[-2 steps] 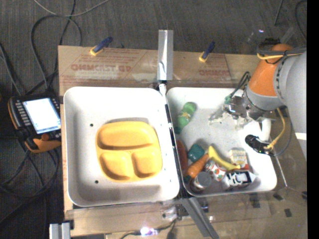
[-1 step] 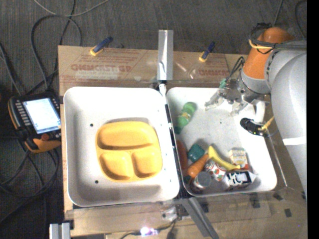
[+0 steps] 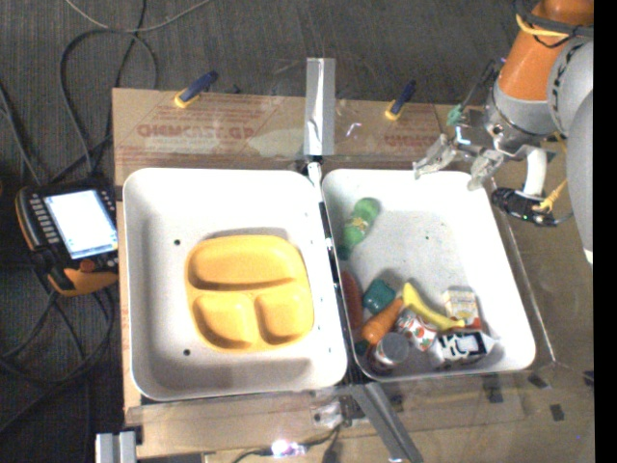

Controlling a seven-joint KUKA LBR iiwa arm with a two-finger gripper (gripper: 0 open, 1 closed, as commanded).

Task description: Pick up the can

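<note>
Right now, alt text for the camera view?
The arm's open claw hovers over the far right corner of the right bin, holding nothing; the can lies in the near clutter with a banana and a carrot. A yellow divided tray sits in the left bin.

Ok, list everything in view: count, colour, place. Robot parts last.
bins: two, white, side by side on the bench.
divided tray: one, yellow, middle of the left bin.
green bottle: one, green, upper left of the right bin.
can: one, silver top, near edge of the right bin among clutter.
banana: one, yellow, lower right bin.
carrot: one, orange, beside the can.
handheld pendant: one, black with a lit screen, left of the bench.
clamps: two, blue and yellow, on the far board.
arm: one, grey with an orange band, upper right.
end effector: one, above the right bin's far edge, fingers spread.
</note>
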